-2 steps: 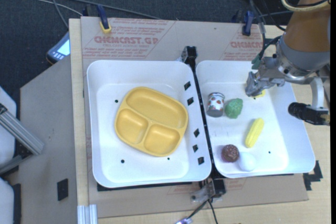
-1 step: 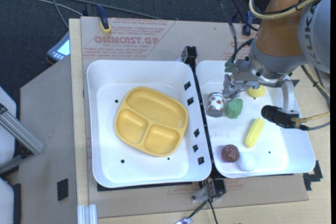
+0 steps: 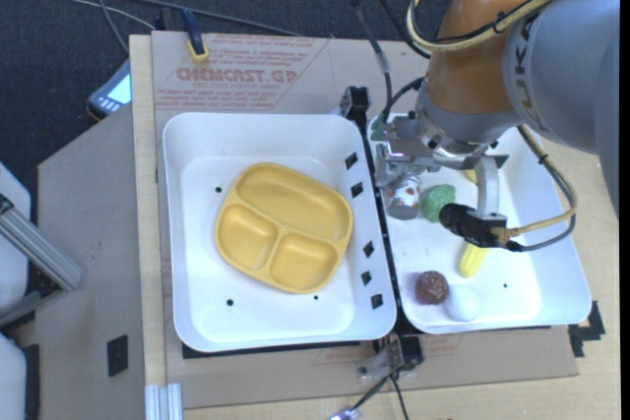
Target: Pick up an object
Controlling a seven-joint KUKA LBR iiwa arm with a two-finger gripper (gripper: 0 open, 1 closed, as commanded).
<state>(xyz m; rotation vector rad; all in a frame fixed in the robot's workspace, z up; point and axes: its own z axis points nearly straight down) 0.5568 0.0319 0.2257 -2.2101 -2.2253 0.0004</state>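
Right bin (image 3: pixel 551 211), upper-left part: gripper (image 3: pixel 402 184) is low over the floor close to the divider between the bins. Whether it is spread or closed cannot be told; the wrist and cabling hide it.

Nearest candidate: green object (image 3: pixel 438 203), just beside the gripper at about 4 o'clock, near touching but not seen held. Rounded, no clear long axis. A small reddish-grey piece (image 3: pixel 403 203) sits directly under the gripper tip; identity unclear.

Other things in the same bin: yellow object (image 3: pixel 472 260) at 5 o'clock, elongated, long axis running roughly 12 to 6. Dark reddish ball (image 3: pixel 431 286) at 6 o'clock, touching a white ball (image 3: pixel 463 304) near the bin's lower rim.

Obstruction: black cable fitting (image 3: pixel 472 224) with yellow cable lies across the bin between the green and yellow objects.

Left bin (image 3: pixel 187 211) holds a yellow divided plate (image 3: pixel 283 226), at 8 o'clock, well apart.

Judgement: a short shift toward 4 o'clock would centre on the green object; divider wall close at 9 o'clock.
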